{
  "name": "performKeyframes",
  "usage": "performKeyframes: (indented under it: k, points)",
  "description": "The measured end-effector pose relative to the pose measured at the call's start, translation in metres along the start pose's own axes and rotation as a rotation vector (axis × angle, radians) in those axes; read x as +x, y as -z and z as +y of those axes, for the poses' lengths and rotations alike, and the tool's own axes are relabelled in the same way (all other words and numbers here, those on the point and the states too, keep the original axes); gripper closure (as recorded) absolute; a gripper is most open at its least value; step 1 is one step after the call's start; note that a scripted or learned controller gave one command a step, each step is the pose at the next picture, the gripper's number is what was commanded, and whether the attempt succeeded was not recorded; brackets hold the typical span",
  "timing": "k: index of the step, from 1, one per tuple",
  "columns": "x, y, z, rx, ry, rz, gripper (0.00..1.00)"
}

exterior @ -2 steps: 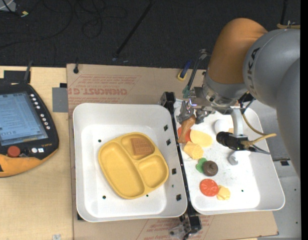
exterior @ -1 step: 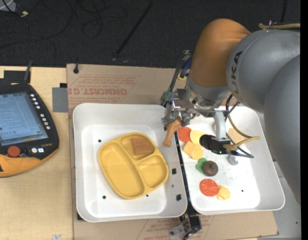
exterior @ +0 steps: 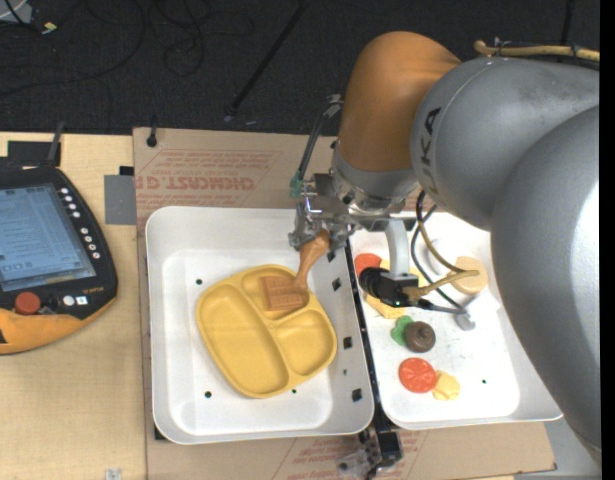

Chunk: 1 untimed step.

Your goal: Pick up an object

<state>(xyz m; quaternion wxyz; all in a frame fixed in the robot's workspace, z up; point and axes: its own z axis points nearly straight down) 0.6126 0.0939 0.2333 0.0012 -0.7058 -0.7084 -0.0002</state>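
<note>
My gripper hangs over the back right corner of the left bin. A brown wooden spatula slants down from its fingers. The handle's top end sits between them, and the square head rests on or just above the back compartment of a yellow divided plate. The plate lies in the middle of the left bin. The gripper looks shut on the handle.
The right bin holds a red-orange piece, a green and brown piece, a red tomato slice, a small yellow piece and a pale round thing. A teach pendant lies left of the bins.
</note>
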Motion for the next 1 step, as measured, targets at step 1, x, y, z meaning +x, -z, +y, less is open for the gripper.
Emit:
performKeyframes:
  k: [1]
  points:
    - [0.0029,-0.0051,0.0097,0.000,0.000,-0.002,1.00]
